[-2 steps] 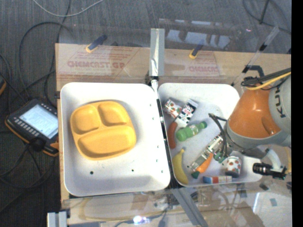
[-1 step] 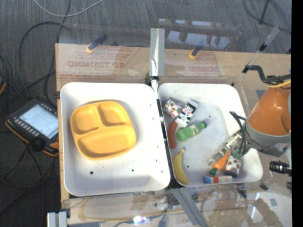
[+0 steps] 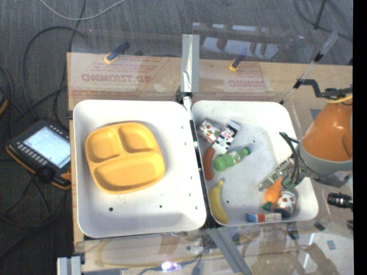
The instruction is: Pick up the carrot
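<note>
The carrot (image 3: 272, 192) is a short orange piece with a green top, lying near the right bin's (image 3: 258, 110) front right corner. The gripper (image 3: 277, 176) reaches in from the right under the arm's orange band (image 3: 330, 133). Its metal tip sits just above and to the left of the carrot's green end, touching or nearly touching it. The carrot still looks to be resting on the bin floor.
Close to the carrot are a red-patterned white cup (image 3: 286, 203) and a blue and red marker (image 3: 264, 217). Further left lie a banana (image 3: 217, 203), a green bottle (image 3: 231, 158), a red sausage (image 3: 209, 156) and two patterned boxes (image 3: 218, 133). A yellow divided plate (image 3: 125, 156) sits in the left bin (image 3: 83, 211).
</note>
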Controlling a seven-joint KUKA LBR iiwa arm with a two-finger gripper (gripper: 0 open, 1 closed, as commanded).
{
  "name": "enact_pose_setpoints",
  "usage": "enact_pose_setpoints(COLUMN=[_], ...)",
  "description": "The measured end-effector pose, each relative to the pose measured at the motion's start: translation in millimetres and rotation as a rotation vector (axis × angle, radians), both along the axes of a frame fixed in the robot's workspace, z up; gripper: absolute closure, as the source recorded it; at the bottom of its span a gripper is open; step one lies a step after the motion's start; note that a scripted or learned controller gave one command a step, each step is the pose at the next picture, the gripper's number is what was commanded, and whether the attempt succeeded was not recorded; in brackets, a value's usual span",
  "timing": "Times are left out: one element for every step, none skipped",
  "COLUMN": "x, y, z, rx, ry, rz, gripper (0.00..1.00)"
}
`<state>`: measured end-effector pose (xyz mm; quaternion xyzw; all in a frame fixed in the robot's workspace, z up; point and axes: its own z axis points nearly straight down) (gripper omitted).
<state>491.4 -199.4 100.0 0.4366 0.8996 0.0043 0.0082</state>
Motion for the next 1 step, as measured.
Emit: enact_pose_setpoints(x=[-7.0], y=[45.8], z=[98.6], rx=[0.000], ry=[0.020], rz=[-0.055], gripper=[1.00])
